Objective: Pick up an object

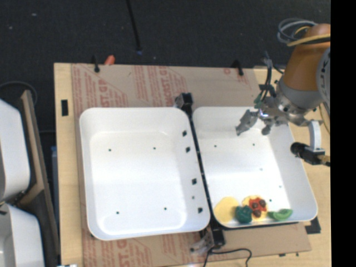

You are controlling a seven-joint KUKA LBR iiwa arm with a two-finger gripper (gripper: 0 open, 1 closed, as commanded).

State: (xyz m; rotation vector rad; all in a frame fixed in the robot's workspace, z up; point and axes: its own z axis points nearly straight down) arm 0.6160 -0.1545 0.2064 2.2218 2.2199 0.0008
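Camera view, yellow disc (225, 208), teal lump (243, 214), red-orange toy (256, 204), green piece (280, 214)

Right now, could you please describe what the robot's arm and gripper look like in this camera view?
The arm is grey metal with a broad orange band above the wrist. Pale looped cables sit beside that band. The gripper is small, with two slim grey fingers below a darker cluttered wrist block. I cannot make out any markings.
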